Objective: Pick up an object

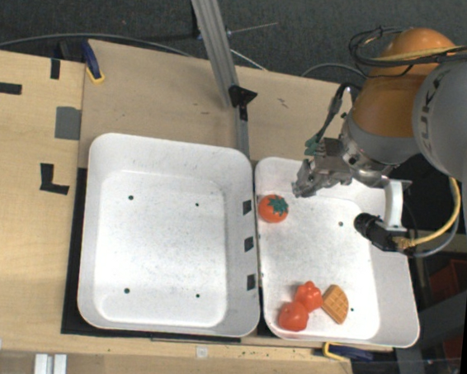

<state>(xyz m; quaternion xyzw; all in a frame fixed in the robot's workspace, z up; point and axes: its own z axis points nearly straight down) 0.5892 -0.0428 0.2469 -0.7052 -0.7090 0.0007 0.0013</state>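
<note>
A KUKA arm reaches in from the right, its gripper [307, 184] poised over the far left corner of the right bin [389, 290]; whether it is open or closed cannot be told. A toy tomato [273, 209] lies just near and left of it. A red pepper [308, 295], a second red piece [292, 316] and a waffle-like biscuit [336, 303] cluster at the bin's near edge.

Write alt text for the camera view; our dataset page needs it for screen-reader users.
A grey and orange robot arm's gripper hovers over the right white bin, just beside a toy tomato. Near that bin's front edge lie two red toy pieces and a waffle-like piece; the left bin sits alongside.
</note>
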